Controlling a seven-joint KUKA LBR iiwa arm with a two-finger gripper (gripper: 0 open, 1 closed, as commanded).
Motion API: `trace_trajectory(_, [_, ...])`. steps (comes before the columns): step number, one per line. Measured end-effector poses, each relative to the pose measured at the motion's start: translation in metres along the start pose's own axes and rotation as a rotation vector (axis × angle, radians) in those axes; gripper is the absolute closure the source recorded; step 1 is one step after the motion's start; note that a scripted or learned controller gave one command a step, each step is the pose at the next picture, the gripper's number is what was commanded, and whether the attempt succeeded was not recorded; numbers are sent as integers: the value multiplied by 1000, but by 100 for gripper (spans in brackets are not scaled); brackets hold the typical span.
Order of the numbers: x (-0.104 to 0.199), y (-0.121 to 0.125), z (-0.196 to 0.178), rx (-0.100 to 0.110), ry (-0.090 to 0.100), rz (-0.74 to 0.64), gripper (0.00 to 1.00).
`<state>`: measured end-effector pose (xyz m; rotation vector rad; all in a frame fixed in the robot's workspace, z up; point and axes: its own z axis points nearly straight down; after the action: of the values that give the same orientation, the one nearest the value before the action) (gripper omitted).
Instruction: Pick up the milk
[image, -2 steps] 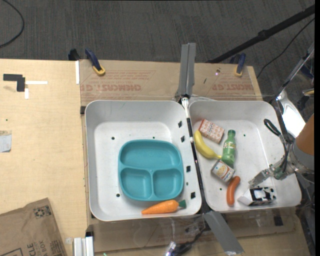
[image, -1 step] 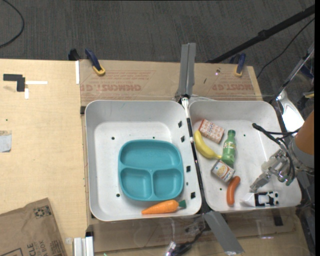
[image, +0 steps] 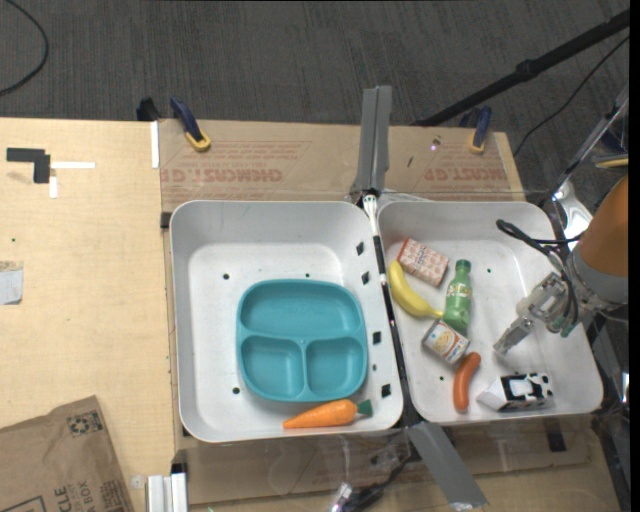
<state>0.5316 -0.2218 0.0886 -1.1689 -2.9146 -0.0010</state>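
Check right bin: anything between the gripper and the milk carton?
In the camera view, the stretch from the gripper down to the milk carton is bare white bin floor. The hot dog lies off to the left of it.

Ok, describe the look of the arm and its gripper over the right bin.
The arm is grey with an orange band above the wrist. Black cables loop beside it. The two-finger gripper is pale metallic grey, with slim silver fingers.
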Motion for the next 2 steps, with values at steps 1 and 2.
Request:
trace_trajectory(1, [-10, 9, -63, -2, -5, -21, 0])
trace_trajectory(2, [28, -27, -16, -5, -11, -81, 0])
